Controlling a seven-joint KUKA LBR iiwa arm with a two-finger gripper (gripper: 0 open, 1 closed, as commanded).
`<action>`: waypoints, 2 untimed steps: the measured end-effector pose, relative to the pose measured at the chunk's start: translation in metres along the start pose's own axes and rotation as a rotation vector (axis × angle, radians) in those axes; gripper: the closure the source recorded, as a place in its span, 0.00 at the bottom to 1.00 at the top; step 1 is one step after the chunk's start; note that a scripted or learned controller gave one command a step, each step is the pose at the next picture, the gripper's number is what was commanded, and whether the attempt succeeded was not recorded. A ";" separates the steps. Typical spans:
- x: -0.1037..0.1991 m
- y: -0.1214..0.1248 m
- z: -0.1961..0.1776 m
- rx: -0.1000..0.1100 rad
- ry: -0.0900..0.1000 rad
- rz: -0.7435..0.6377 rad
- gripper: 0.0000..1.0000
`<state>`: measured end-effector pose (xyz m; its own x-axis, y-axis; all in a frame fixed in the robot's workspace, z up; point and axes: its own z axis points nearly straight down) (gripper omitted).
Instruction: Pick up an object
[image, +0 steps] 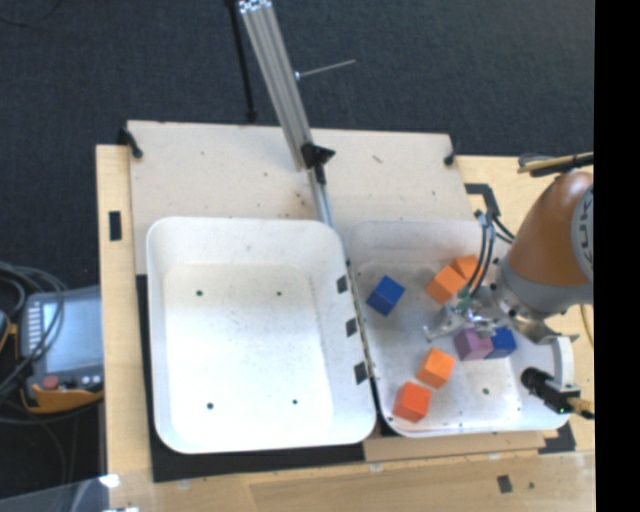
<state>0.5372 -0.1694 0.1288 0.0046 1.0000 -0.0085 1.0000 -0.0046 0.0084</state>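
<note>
You see the gripper (470, 322) low in the right bin (400, 250), near its right edge, just above a purple block (473, 345) — whether its fingers are spread or pinched you cannot tell. A blue block (503, 341) touches the purple one. Three orange blocks (450, 280) (436, 366) (412, 401) and another blue one (385, 295) lie apart — toward the bin's middle and front edge.

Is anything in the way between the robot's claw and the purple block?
Nothing visible blocks it. The gripper is right beside the purple block, at its upper left. A blue block touches the purple one's right side, and an orange block sits just below-left.
</note>
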 end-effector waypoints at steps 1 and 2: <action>-0.001 0.004 0.001 -0.012 -0.001 -0.004 0.00; -0.003 0.006 -0.009 -0.020 -0.004 0.004 1.00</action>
<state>0.5431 -0.1720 0.1381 0.0082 0.9999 -0.0120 0.9996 -0.0079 0.0285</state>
